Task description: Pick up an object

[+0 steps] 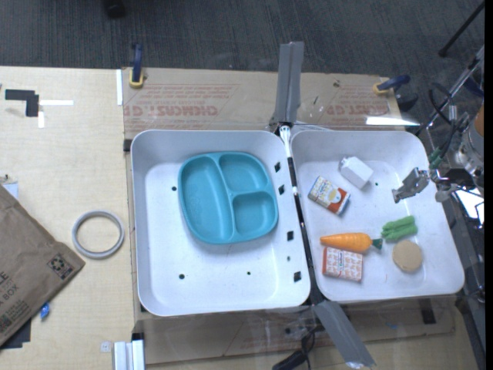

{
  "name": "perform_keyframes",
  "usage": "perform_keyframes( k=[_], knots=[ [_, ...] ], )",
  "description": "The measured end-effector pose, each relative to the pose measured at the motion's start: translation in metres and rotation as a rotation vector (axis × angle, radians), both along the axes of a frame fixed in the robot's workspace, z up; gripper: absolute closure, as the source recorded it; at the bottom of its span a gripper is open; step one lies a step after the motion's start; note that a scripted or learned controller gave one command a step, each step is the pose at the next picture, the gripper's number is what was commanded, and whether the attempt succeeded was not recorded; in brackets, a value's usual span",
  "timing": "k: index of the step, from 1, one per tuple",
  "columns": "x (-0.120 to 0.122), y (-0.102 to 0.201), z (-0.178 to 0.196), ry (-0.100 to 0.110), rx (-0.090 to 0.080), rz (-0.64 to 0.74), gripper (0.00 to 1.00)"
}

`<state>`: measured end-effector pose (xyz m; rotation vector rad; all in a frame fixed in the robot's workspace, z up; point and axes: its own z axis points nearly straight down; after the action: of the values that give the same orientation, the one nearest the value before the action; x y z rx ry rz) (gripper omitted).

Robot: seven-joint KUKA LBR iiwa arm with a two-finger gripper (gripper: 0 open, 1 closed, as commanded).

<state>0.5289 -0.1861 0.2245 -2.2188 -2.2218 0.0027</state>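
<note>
The grey two-finger gripper (410, 183) hangs empty, fingers apart, over the right shallow white bin (439, 284); carton print there is unreadable.

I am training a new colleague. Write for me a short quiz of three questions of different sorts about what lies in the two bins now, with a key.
1. True or false: the blue divided plate lies in the left bin.
2. Which object touches the carrot's green end? A) white block B) green pod C) tan round piece
3. Fill in: the gripper hovers over the ___ bin.

Key: 1 true; 2 B; 3 right.
</note>
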Motion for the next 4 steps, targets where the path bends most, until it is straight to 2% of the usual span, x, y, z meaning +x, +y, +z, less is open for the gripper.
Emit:
perform_keyframes(
  k=[1, 2, 3, 4],
  knots=[
    [-0.044, 0.049, -0.076, 0.001, 0.001, 0.069, 0.00],
    [-0.050, 0.083, -0.130, -0.008, -0.001, -0.146, 0.00],
    [-0.003, 0.088, -0.118, 0.000, -0.001, -0.158, 0.00],
    [-0.039, 0.092, -0.134, 0.001, 0.000, -0.095, 0.00]
  ],
)
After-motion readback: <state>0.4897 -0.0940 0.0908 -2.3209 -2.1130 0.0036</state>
